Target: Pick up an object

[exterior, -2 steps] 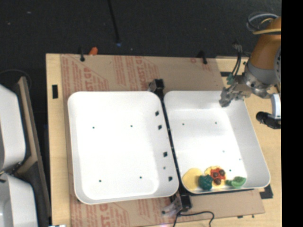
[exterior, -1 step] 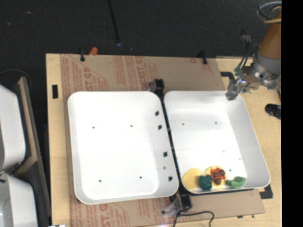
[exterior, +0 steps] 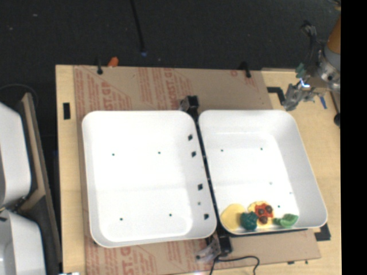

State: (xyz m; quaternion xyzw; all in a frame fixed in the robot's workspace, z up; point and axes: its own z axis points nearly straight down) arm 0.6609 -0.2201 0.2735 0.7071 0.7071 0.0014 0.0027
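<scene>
Camera view shows the gripper [exterior: 298, 93] parked at the two o'clock corner of the bench, outside both bins and just beyond the far right corner of the right bin [exterior: 298, 132]. Its state cannot be read at this size — whether clenched or released is not determinable, and nothing is seen in its grasp.

The candidate objects sit in a tight cluster at the five o'clock corner of the right bin, against the near wall: a pale yellow disc [exterior: 231, 215], a dark green piece [exterior: 248, 222] lying on the disc's right part, a red piece [exterior: 263, 211] just beside it, and a light green piece [exterior: 287, 219] at the cluster's three o'clock end. The left bin [exterior: 92, 132] holds no objects.

Assessment of the step in hand: the approach has not begun. A sound attempt would likely single out the light green piece, which stands slightly apart, and descend vertically over it. The dark green and red pieces touch or nearly touch — a grasp there risks catching two items or nudging both.

Clearances: the near wall crowds the cluster at six o'clock, so one finger may meet the rim. Open floor lies from nine to twelve o'clock of the cluster, giving free room for travel across the bin.
</scene>
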